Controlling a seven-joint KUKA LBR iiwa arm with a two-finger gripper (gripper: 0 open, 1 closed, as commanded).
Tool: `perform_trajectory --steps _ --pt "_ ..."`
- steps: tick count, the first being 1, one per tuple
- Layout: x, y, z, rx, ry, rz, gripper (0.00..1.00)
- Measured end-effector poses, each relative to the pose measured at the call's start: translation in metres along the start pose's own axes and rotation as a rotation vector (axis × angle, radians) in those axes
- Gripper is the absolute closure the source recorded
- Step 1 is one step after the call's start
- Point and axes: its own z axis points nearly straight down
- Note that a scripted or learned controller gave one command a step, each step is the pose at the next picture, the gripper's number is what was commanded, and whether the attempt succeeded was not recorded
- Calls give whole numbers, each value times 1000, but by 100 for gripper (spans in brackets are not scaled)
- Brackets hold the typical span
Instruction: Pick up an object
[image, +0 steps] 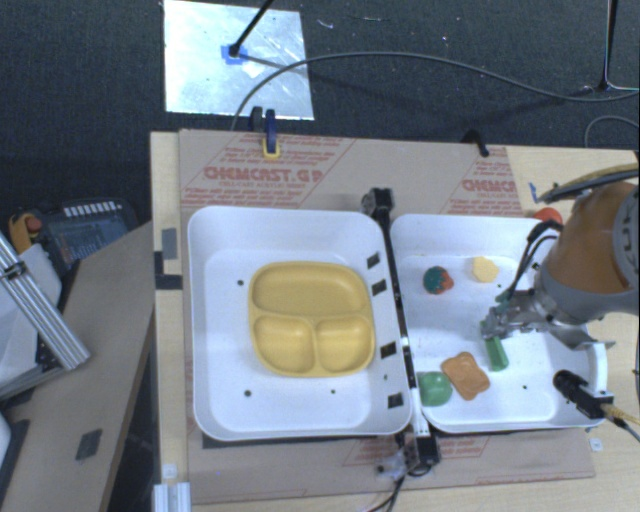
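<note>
Reaching in from the right, the grey arm (590, 265) with its orange band hung over the right bin (500, 415). Its gripper (497, 328) was low, near the middle of that bin. A small green stick-shaped toy (496, 352) stuck out just under the gripper. The top of the toy touched the gripper or sat right below it. I could not tell if the fingers were pinching it, because they were too small and dark to make out.

More toys lay in the right bin. An orange, toast-like piece (466, 374) lay just left of the green stick, close to the front wall. A round green lump (434, 387) sat next to it, by the bin's left wall. Farther back sat a ball coloured green and red (436, 281). A small yellow piece (485, 269) lay to its right.

The left bin (215, 330) held a yellow tray (305, 318) with three parts. It sat flat in the middle of the bin. Both bins rested side by side on a brown board (330, 170) with red letters.
</note>
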Motion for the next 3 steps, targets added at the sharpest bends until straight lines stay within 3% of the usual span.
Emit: perform_trajectory --steps 1,3 --pt "-2 4 -63 4 -2 -3 100" --pt "-3 6 -128 5 -1 -3 100"
